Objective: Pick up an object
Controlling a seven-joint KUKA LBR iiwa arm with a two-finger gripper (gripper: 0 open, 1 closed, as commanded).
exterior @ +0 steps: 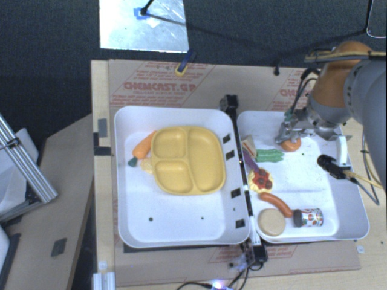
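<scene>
My gripper [288, 136] is low in the back of the right bin [347, 207], right over a small orange object [292, 144] on the bin floor. The gripper body hides the contact between them. In the same bin lie a green block [269, 156], a red toy piece [261, 179], an orange-red sausage [277, 202], a round beige disc [271, 222] and a small can [308, 217] on its side. The left bin [121, 180] holds a yellow divided plate [184, 160] with a carrot [144, 145] at its left edge.
The grey arm with its orange band [338, 80] reaches in from the upper right over the bin's back corner. A black divider [239, 162] runs between the bins. A shiny metal sheet [144, 17] lies beyond the bench.
</scene>
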